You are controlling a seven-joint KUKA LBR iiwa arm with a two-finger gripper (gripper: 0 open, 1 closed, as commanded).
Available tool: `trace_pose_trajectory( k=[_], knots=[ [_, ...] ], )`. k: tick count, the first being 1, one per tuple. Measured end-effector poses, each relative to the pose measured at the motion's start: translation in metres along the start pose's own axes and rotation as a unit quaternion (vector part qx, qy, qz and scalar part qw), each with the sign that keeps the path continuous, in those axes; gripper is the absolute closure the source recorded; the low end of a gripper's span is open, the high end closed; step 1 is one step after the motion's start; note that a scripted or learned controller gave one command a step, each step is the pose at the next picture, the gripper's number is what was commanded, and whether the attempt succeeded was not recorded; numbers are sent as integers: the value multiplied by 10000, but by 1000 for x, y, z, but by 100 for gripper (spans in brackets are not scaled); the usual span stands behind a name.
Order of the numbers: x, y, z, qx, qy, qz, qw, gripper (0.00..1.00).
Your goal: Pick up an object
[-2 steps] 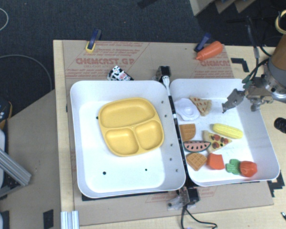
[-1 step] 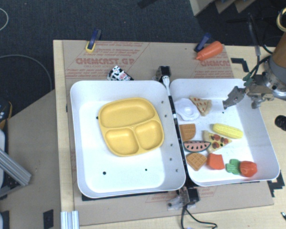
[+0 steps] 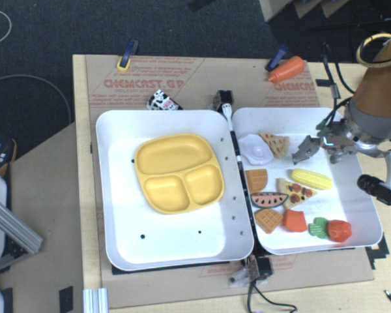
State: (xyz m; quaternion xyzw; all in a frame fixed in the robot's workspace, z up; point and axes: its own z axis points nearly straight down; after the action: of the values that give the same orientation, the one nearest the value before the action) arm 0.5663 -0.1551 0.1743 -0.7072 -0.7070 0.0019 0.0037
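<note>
White plastic forms both shallow bins on the bench point(image 3: 85, 175). The left bin point(image 3: 117, 240) holds a yellow divided plate point(image 3: 179, 173) with three compartments, lying near the bin's centre with nothing in them.

The right bin point(image 3: 365, 230) carries a scatter of toy food. Near its upper left sits a white cup-like piece point(image 3: 255, 150), and just beside that a tan pizza-like wedge point(image 3: 275, 143). Below them lies a square cracker point(image 3: 256, 178), then a watermelon slice point(image 3: 268, 199) and a waffle piece point(image 3: 268, 220) toward the lower edge. To the right of these are a yellow corn cob point(image 3: 311, 178), a small pizza slice point(image 3: 294, 192) just under it, a red-orange block point(image 3: 294, 221), and a red tomato with a green leafy piece point(image 3: 330, 229) near the bin's lower right.

The end effector point(image 3: 311, 147) hovers over the upper part of the right bin, above the corn cob and right of the tan wedge; I cannot tell how it is set, and no toy is seen in its grip.

Outside the bins, an orange carrot toy point(image 3: 287, 69) rests on the bench behind the right bin, and a black-and-white cow-patterned toy point(image 3: 161, 101) lies behind the left bin.
</note>
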Motion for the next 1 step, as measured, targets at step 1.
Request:
trace_pose_trajectory(
  k=[1],
  knots=[
    [-5,6,59,-13,-3,-1,10000,0]
  ],
)
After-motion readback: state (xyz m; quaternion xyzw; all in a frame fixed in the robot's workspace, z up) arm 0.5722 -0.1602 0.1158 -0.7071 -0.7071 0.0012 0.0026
